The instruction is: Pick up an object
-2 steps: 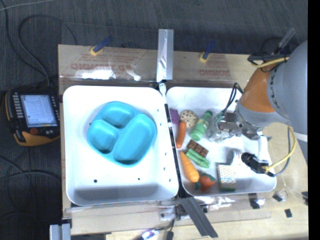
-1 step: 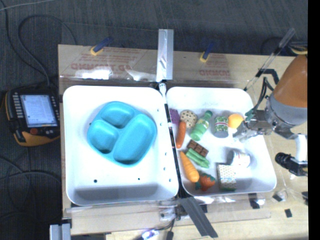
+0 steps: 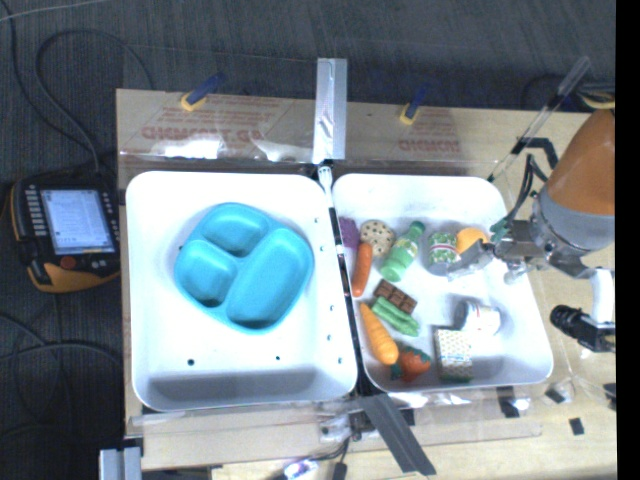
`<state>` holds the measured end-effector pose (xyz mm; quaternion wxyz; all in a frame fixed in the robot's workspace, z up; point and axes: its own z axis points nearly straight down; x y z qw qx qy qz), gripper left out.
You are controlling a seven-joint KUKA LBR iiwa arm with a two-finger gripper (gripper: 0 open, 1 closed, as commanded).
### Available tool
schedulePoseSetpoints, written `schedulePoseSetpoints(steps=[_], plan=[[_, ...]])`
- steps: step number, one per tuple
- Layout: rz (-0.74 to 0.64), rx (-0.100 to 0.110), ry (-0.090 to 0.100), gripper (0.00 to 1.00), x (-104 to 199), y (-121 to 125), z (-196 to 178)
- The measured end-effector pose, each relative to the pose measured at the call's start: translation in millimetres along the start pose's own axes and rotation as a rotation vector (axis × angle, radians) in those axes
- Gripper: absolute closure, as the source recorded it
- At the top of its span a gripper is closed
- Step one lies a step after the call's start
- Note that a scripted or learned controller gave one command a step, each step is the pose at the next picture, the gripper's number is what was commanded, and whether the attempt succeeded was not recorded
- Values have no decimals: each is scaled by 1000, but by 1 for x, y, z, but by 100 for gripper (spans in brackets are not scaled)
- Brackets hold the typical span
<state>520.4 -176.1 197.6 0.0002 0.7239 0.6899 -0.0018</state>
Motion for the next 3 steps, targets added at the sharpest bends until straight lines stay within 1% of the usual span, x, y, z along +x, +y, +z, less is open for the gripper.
schedulePoseSetpoints(steps=[1,2,3], plan=[[-16,-2,5,0,-29,-23,99],[-17,0,4,100,-29,-23,91],[125,-1,0,100,3,16,-22]])
